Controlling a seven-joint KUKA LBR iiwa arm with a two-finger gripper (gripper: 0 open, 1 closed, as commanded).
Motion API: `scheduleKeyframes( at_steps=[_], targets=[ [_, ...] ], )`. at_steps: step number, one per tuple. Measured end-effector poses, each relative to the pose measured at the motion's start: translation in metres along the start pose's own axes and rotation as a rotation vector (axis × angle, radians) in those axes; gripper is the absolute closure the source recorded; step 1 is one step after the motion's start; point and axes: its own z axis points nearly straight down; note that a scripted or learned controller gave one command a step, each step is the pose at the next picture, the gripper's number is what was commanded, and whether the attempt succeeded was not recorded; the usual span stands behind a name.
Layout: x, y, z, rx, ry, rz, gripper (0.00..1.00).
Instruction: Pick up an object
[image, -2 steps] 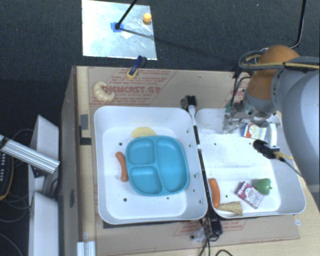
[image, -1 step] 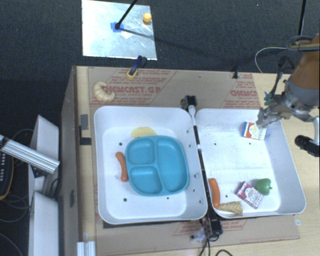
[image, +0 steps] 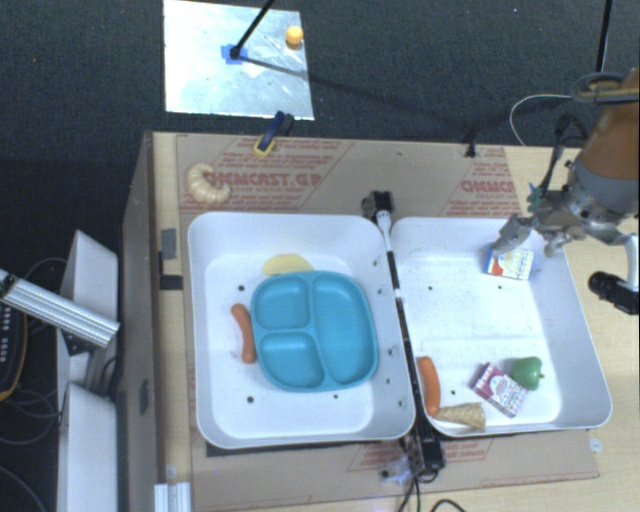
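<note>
My gripper (image: 528, 243) hangs over the far right corner of the right bin (image: 470, 300), just above a small white carton (image: 511, 264) with blue and red print. The carton lies at the gripper's lower left; whether the two touch is unclear. At the near end of the right bin lie an orange sausage (image: 428, 382), a tan cone (image: 463, 415), a maroon packet (image: 497, 389) and a green pepper (image: 527, 372). The left bin (image: 220, 300) holds a blue divided plate (image: 312, 330), a yellow piece (image: 288, 264) behind it and an orange-red sausage (image: 244, 333) to its left.
Both bins rest on a cardboard sheet (image: 420, 170). A pale curled toy (image: 207, 180) lies on its far left corner. A yellow and blue clamp (image: 270, 135) sits at the far edge, below a shiny metal plate (image: 235, 60). Cables run behind the arm.
</note>
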Motion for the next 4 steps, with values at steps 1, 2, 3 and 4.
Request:
scheduleKeyframes(
  at_steps=[1,2,3,4],
  targets=[
    [0.0,0.0,0.0,0.0,0.0,0.0,0.0],
    [0.0,0.0,0.0,0.0,0.0,0.0,0.0],
    [0.0,0.0,0.0,0.0,0.0,0.0,0.0],
    [0.0,0.0,0.0,0.0,0.0,0.0,0.0]
  ],
)
